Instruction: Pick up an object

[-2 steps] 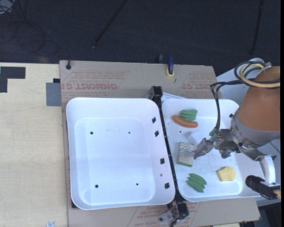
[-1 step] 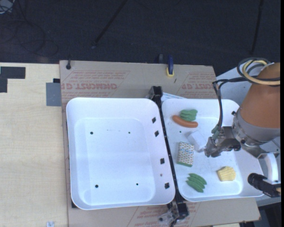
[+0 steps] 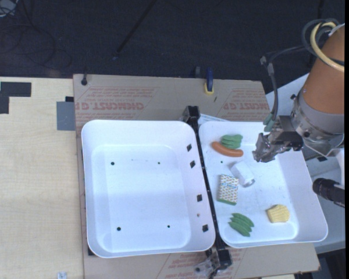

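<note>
We find the gripper (image 3: 264,154) above the right bin (image 3: 314,211), near its far edge; we cannot tell its state. In that bin we count 6 objects: a green pod (image 3: 231,139) and orange carrot (image 3: 227,150) at the far edge, a clear piece (image 3: 242,174) and patterned block (image 3: 228,189) mid-bin, a green pod (image 3: 241,224) and yellow corn piece (image 3: 278,214) at the near edge. The left bin (image 3: 93,185) adjoins it.

white bins (image 3: 99,156); orange carrot (image 3: 227,150); green pods (image 3: 241,224); yellow piece (image 3: 278,214); checkered green-and-white block (image 3: 228,189).
</note>
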{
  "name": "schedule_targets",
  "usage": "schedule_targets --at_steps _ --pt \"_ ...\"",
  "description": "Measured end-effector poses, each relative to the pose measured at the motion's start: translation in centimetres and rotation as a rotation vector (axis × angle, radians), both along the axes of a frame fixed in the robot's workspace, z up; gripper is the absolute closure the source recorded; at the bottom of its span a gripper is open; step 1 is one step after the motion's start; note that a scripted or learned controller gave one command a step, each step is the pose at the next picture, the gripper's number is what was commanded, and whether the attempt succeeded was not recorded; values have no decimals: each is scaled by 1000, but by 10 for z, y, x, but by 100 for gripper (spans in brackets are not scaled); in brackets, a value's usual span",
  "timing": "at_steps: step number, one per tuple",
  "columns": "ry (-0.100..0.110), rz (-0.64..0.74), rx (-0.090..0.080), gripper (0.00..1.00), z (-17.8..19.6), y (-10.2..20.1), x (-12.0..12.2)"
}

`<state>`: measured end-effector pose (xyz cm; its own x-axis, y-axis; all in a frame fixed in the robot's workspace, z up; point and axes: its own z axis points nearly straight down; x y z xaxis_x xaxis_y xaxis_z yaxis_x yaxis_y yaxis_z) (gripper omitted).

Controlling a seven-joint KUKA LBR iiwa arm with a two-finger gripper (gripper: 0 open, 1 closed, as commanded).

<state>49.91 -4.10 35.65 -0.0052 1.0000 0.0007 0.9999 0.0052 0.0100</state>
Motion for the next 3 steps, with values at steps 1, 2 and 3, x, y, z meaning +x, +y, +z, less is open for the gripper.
schedule_targets --at_steps 1,2,3 --pt "16 0 1 100 -23 51 -24" --pt "18 -3 -1 100 -13 48 -24" --pt "21 -2 -1 100 -4 47 -23"
